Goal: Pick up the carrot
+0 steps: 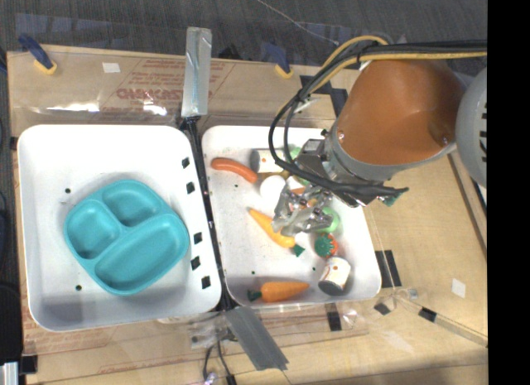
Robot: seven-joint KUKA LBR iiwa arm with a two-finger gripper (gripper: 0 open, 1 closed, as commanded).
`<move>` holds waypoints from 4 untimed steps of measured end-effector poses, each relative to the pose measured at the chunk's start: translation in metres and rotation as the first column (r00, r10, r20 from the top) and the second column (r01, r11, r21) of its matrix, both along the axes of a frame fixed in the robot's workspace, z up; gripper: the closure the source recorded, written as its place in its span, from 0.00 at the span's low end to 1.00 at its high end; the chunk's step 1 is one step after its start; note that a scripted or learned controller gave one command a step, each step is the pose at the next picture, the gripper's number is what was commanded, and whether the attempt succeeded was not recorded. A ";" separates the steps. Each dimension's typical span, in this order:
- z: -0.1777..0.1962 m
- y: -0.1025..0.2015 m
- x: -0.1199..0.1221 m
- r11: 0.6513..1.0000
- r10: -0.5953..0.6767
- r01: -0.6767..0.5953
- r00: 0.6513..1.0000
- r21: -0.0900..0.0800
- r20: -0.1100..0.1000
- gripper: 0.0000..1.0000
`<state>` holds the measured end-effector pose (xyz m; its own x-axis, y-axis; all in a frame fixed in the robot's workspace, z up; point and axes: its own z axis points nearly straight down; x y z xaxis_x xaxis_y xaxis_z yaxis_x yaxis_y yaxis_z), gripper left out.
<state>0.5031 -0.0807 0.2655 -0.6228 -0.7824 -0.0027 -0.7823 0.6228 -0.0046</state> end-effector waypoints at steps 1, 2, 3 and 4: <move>0.139 0.000 -0.024 0.998 -0.064 0.064 0.998 -0.003 0.007 1.00; 0.168 -0.126 0.006 0.998 0.065 -0.065 0.998 -0.002 -0.003 1.00; 0.135 -0.129 -0.026 0.769 0.640 -0.640 0.769 0.002 -0.006 1.00; 0.080 -0.119 -0.026 0.454 0.891 -0.891 0.454 0.005 -0.005 1.00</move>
<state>0.4776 -0.2002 0.3454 0.4139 -0.9103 -0.0037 -0.9103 -0.4139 0.0028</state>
